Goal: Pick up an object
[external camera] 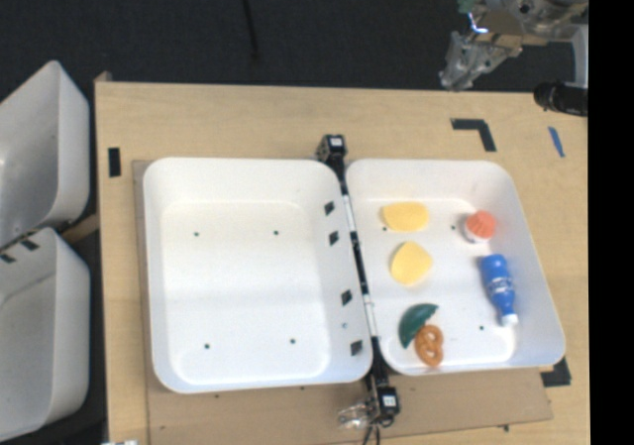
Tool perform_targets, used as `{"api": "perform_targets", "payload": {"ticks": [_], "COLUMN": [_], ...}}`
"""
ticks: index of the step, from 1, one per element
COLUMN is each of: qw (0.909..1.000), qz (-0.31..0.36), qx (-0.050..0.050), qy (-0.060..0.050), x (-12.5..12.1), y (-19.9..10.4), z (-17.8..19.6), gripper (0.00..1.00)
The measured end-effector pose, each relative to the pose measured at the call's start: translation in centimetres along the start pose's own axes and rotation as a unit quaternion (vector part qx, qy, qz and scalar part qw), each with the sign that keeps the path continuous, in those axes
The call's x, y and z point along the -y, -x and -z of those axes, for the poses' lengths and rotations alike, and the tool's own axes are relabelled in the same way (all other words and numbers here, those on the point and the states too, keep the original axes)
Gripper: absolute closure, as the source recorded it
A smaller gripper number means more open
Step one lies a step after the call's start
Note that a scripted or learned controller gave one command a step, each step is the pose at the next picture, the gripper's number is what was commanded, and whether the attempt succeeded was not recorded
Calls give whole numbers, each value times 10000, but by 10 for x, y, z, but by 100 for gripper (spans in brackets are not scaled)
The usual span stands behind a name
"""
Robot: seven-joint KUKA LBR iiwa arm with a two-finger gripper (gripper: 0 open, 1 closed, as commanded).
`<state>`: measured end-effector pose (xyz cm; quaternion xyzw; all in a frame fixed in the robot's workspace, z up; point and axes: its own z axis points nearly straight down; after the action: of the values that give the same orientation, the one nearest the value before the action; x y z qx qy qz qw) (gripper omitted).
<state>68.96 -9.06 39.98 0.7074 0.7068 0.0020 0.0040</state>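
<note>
1. The gripper (464, 66) hangs at about one o'clock in the view, above the bench's far edge, well apart from both bins; whether it is wide or narrow cannot be told, and nothing shows in it.
2. The right bin (515, 190) holds every object.
3. Two yellow pieces (405, 217) (411, 264) lie at its nine o'clock side, one behind the other.
4. An orange ball (481, 226) sits toward two o'clock, a blue bottle (497, 286) just below it.
5. A green leaf (416, 320) touches a brown pretzel (430, 344) at six o'clock.
6. The left bin (158, 265) lies beside it.
</note>
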Motion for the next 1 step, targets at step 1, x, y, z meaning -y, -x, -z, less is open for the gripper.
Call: {"api": "perform_targets", "payload": {"ticks": [1], "qw": [10000], "qz": [-18], "qx": [7], "qy": [-14], "x": [1], "y": [72], "z": [22], "gripper": [100]}}
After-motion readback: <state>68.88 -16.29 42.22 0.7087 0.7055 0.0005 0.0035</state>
